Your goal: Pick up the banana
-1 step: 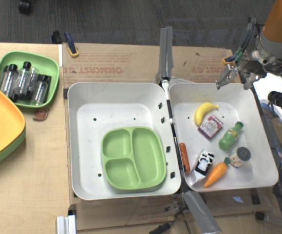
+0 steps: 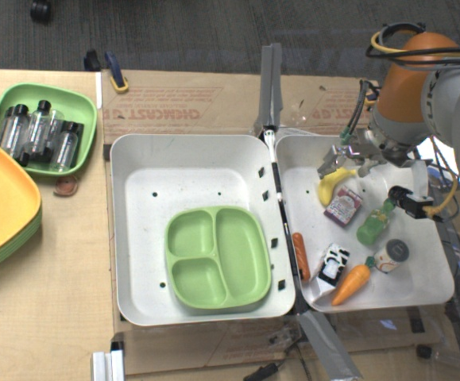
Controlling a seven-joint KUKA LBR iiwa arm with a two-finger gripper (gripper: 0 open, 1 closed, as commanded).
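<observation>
You've got a wood bench (image 2: 47, 308) w/ two white bins (image 2: 134, 236) side by side on cardboard (image 2: 190, 105), green tray of bottles (image 2: 43, 129) and yellow plates (image 2: 3, 205) at left.

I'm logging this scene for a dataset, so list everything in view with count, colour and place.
banana: 1, yellow, right bin, under the gripper
small box: 1, maroon, beside the banana
bottle: 1, green, right bin
carrot: 1, orange, right bin front
black-and-white toy: 1, left of the carrot
divided tray: 1, green, left bin
left bin: 1, white
right bin: 1, white
vials: several, in green dish, bench left
plates: stack, orange
gripper: 1, grey, at the banana
</observation>
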